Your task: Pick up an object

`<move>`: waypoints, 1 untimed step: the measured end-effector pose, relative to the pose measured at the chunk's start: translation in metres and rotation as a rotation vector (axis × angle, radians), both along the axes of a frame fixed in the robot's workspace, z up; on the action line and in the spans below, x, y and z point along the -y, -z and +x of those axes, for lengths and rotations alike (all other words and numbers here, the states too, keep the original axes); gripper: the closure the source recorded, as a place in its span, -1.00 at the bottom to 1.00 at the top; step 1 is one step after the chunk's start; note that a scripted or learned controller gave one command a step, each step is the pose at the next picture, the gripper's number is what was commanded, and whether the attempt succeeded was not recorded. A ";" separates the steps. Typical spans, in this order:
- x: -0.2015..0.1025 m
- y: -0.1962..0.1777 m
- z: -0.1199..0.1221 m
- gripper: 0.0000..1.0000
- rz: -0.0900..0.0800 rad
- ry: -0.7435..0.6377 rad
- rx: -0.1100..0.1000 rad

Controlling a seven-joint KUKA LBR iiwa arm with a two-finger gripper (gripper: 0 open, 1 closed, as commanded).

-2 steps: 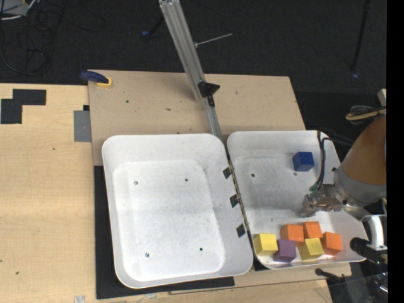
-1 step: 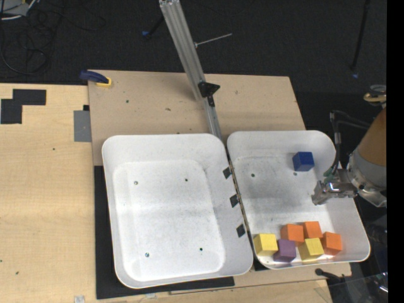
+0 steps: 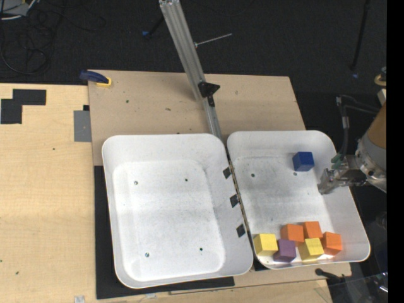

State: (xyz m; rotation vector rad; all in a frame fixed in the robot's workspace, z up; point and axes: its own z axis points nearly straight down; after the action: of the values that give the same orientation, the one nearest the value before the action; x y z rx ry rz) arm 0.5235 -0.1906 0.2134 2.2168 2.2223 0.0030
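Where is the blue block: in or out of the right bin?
In: the blue block rests on the right bin floor, apart from others.

At the right edge of the frame, the arm (image 3: 379,145) appears as a rounded tan-orange band above a pale grey wrist collar. From it juts the small grey metal tool (image 3: 329,180), with a greenish spot and dark cables near its base.

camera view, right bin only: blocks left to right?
yellow block → purple block → second yellow block → orange block. The blue block and the two other orange blocks overlap these in x, so I left them out.
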 end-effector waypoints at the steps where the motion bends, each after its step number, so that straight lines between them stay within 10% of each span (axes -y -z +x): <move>1: 0.000 -0.043 -0.004 1.00 0.000 0.000 0.000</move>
State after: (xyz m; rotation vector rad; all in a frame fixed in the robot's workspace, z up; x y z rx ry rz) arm 0.5199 -0.1908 0.2568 2.2169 2.2224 0.0021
